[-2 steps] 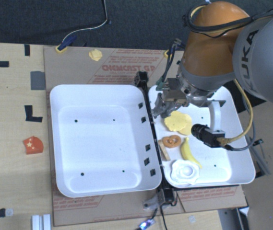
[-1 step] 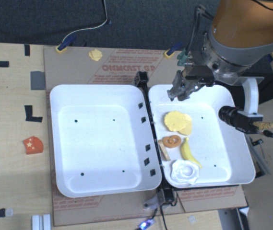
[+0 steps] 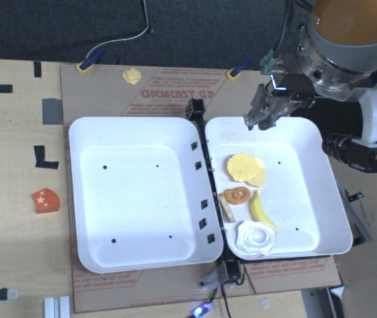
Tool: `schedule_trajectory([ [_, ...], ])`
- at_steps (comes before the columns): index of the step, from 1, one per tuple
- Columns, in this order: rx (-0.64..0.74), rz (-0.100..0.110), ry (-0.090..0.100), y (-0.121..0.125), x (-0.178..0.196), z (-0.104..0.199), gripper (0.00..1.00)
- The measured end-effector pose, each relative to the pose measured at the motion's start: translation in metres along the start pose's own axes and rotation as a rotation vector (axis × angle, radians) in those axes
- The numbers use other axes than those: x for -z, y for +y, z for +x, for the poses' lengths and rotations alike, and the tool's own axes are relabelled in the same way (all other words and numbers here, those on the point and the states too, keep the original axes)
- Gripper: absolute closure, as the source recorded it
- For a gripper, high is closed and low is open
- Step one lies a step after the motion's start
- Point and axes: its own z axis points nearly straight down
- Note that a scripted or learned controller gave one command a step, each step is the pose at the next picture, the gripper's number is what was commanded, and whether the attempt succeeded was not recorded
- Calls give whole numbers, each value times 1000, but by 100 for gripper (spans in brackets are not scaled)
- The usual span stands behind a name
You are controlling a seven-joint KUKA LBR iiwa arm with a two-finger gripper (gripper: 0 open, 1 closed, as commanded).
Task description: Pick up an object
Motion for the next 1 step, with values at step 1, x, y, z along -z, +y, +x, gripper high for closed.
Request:
schedule_trajectory([
  [1,0,0,0,-7,46,-9,100],
])
